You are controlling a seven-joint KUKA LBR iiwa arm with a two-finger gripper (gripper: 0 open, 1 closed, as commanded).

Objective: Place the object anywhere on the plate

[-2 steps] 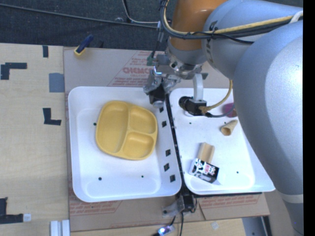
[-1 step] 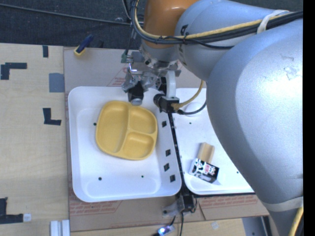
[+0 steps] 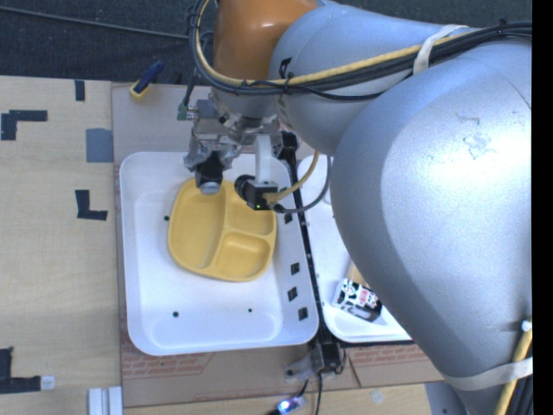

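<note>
The tool (image 3: 226, 180) hung over the top edge of the plate (image 3: 220, 236). I could not tell if it was open.

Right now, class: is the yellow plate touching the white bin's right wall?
Cannot tell: in the camera view the plate reaches close to the bin wall's base, but no contact or gap is plain.

My big grey metal arm (image 3: 432, 171) reaches in from the right, its thick rounded body taking up most of that side. My rounded orange wrist band (image 3: 252, 24) sits near the top, looped by yellow and black cables. Below it my two-finger metal gripper (image 3: 226, 182) points downward, dark fingertips (image 3: 208, 182) showing.
</note>
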